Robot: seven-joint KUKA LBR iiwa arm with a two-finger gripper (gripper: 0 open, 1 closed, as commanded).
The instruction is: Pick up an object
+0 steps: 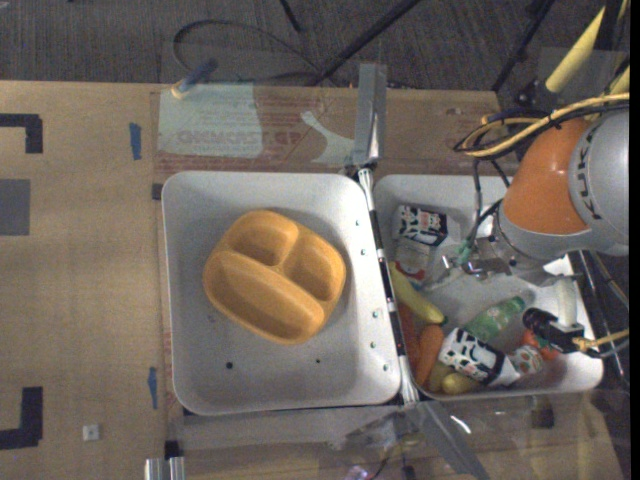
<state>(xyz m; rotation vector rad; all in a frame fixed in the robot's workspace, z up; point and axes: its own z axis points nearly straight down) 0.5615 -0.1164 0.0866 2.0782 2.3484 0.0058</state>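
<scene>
Carrot (428, 353) beside banana (418, 299) (touching).

Arm (565, 193) reaches in over the right bin (585, 373), its orange band bright above the wrist. The gripper (478, 260) hangs low among the clutter: a banana (418, 300), a carrot (429, 353), a green bottle (497, 319) and two black-and-white cartons (421, 225). In the left bin (190, 268) lies an orange divided plate (275, 275), upside up, alone.
</scene>
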